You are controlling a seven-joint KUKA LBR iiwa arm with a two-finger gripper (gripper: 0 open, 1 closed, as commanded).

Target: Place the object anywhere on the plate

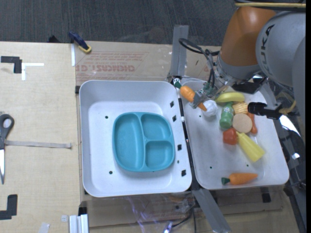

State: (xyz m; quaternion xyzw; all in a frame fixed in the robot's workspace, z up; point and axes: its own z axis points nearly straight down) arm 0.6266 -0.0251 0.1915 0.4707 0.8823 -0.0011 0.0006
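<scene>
A teal divided plate (pixel 144 141) lies in the middle of the left white bin (pixel 92 130). The right bin (pixel 214 171) holds the toy foods. My gripper (pixel 206 95) hangs low over the right bin's upper left corner. It is just above a small orange carrot piece (pixel 187 92) and a white piece (pixel 210 106). Whether it touches either one cannot be made out. The grey arm with its orange band (pixel 248 33) covers the bin's far right corner.
Other toy foods lie in the right bin: a yellow banana (pixel 230 97), a green vegetable (pixel 226 117), a tan round piece (pixel 242 123), a red piece (pixel 230 137), a yellow piece (pixel 250 147) and a carrot (pixel 241 178) near the front. Scissors (pixel 4 130) rest on the bench at far left.
</scene>
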